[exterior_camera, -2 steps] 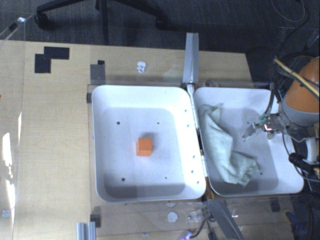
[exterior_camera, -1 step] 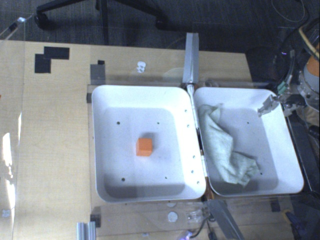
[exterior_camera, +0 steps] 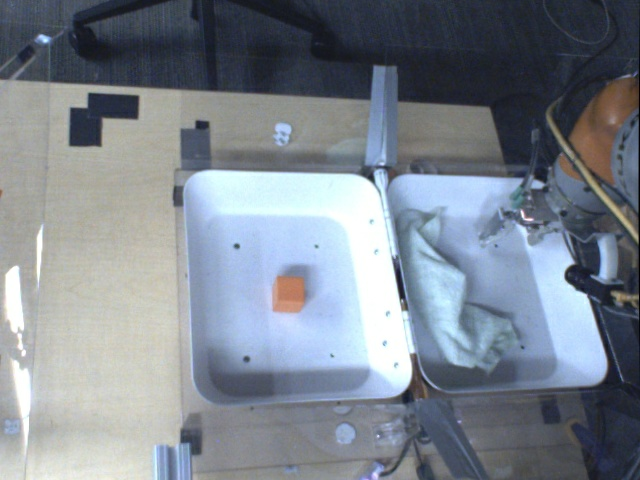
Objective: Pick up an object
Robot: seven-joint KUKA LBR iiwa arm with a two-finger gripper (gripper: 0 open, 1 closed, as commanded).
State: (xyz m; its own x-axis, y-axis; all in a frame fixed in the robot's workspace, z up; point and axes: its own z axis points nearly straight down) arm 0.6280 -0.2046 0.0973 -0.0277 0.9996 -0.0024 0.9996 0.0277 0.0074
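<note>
Orange cube [exterior_camera: 289, 294] far left of jaws [exterior_camera: 497, 227]

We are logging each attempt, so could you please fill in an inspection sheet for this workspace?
Surface: wooden bench bearing a left bin and a right bin side by side.
Job's things: orange cube near the middle of the left bin; crumpled cloth in the left half of the right bin.
Clutter: black tape marks on the bench at upper left.
Grippers: gripper over the right bin's upper part, apart from the cloth; nothing seen between its fingers.
Cables: cable looped along the arm.
Surroundings: chair base on dark carpet beyond the bench.
</note>
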